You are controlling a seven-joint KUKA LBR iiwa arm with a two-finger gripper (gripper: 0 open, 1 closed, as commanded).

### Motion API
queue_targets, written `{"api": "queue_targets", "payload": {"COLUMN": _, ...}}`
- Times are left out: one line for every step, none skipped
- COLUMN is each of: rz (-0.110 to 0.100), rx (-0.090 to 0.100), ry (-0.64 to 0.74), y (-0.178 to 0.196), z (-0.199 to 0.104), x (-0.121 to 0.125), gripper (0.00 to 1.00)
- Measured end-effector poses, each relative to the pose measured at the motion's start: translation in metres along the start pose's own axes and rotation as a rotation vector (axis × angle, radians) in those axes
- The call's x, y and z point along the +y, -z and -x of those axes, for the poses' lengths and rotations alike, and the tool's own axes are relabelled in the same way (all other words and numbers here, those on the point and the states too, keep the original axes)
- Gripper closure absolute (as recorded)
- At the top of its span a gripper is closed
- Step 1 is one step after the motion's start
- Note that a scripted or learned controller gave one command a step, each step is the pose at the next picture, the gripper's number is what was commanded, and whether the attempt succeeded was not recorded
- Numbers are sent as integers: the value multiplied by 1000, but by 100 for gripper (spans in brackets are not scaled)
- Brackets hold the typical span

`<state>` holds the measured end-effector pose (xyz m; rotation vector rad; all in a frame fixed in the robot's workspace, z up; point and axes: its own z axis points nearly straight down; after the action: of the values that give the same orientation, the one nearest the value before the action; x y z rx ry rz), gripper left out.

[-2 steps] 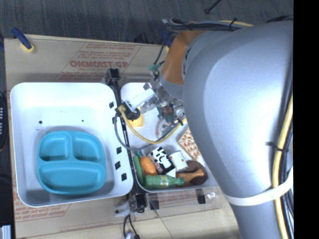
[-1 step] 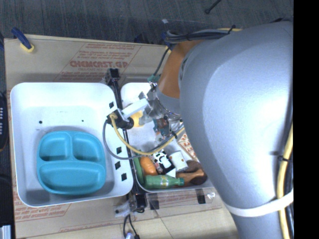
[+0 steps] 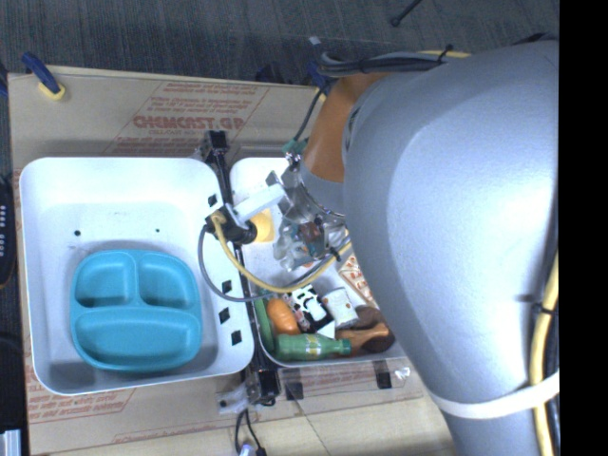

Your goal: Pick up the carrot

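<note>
The approach is judged to be the step in hand: the carrot (image 3: pixel 281 316), an orange piece, is seen lying in the right bin (image 3: pixel 249 174) near its front left corner, just beside a green bottle (image 3: pixel 313 348) that lies along the front wall and next to a small black-and-white object (image 3: pixel 306 303); a brown item (image 3: pixel 369 333) rests farther right. The carrot is not between any fingers, so nothing is taken to be lifted yet. The hand (image 3: pixel 302 236) is seen above the middle of the right bin, behind the carrot and somewhat apart from it, with a yellow thing (image 3: pixel 261 226) at its left. Whether the fingers are spread or pressed together cannot be told, since the metal parts blur into one another. For the next move, a shift toward the front left corner and a descent between the bottle and the bin wall would be called for, with little room allowed for error. The arm (image 3: pixel 456 226) is reached in from the right, its bulky grey body covering much of the right bin, the orange band (image 3: pixel 328 141) bent over the rear rim. A blue divided tray (image 3: pixel 138 312) is held in the left bin (image 3: pixel 114 183) on the tabletop (image 3: pixel 180 112).
</note>
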<state>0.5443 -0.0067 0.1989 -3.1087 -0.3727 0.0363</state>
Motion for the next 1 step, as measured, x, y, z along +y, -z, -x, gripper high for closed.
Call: {"api": "queue_targets", "payload": {"rz": 5, "rx": 14, "ry": -19, "y": 54, "z": 57, "x": -33, "gripper": 100}}
